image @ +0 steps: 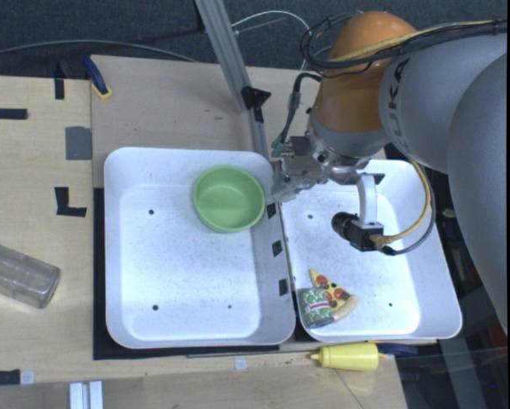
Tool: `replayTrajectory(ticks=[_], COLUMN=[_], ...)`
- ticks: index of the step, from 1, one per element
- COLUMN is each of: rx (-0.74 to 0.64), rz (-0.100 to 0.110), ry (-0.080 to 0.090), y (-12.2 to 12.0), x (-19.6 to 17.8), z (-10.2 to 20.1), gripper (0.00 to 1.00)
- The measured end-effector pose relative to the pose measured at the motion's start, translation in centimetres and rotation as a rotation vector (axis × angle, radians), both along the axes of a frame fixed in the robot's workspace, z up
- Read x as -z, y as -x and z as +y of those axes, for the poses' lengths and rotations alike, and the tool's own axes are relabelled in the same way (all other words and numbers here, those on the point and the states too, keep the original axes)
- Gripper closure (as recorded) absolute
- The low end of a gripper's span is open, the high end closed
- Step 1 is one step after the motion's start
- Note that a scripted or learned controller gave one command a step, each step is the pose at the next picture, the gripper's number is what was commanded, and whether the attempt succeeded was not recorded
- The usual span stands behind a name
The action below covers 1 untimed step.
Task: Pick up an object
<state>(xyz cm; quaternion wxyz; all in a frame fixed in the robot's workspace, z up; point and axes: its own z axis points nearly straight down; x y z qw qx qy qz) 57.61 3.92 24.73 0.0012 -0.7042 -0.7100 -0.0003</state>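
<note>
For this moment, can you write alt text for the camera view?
A grey arm with an orange band reaches in from the right over two white bins. The left bin holds a green bowl; the right bin holds a toy pizza slice. A yellow bottle lies on the bench below.

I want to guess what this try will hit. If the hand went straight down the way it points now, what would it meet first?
Probably the ridge where the two bins meet, right beside the green bowl. The hand hangs over that divider, though depth is hard to judge from this slanted view.
</note>
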Motion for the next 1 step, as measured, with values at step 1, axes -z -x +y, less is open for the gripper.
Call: replayTrajectory(ticks=[1], rx=[0.001], rz=[0.001], ry=[0.002], y=[-0.34], x=[1.26], z=[5.21], gripper=[1.0])
